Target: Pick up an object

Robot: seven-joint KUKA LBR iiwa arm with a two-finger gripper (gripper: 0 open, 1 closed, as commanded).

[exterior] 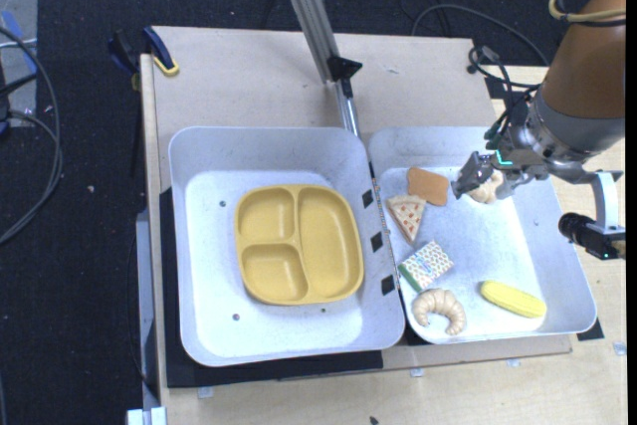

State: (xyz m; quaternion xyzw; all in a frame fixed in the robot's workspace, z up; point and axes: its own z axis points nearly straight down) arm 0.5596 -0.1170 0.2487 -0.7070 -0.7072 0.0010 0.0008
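The arm reaches in from the right, wrist bent down over the right bin's point(557, 244) far edge. Its gripper point(478, 182) is closed on a small beige piece point(484, 193), too blurred to tell its long axis.

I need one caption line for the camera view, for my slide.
Arm's hand low over the right bin of toy food; yellow tray in the left bin.

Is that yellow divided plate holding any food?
Empty: all three compartments of the yellow plate show bare; the food pieces lie in the right bin.
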